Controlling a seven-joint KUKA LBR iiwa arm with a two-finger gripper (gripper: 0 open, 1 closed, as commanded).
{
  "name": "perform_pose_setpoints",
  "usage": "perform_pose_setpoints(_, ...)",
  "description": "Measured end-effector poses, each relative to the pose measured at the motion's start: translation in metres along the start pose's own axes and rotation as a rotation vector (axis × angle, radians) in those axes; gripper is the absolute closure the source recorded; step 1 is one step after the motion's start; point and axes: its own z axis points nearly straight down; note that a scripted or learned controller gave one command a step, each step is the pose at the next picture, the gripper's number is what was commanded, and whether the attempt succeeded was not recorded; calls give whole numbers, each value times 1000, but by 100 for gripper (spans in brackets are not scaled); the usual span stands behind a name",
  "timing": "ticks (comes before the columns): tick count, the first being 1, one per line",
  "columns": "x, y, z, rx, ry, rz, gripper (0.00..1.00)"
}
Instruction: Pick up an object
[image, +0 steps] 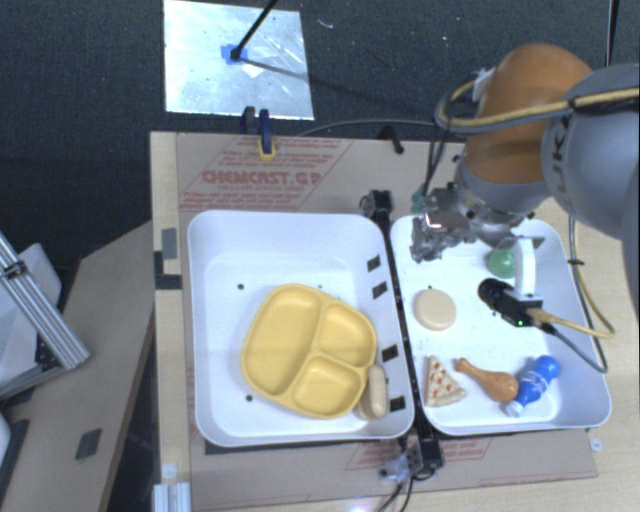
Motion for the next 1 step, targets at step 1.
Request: perform_pose_setpoints(1,52,-14,0,1,-1,1,100)
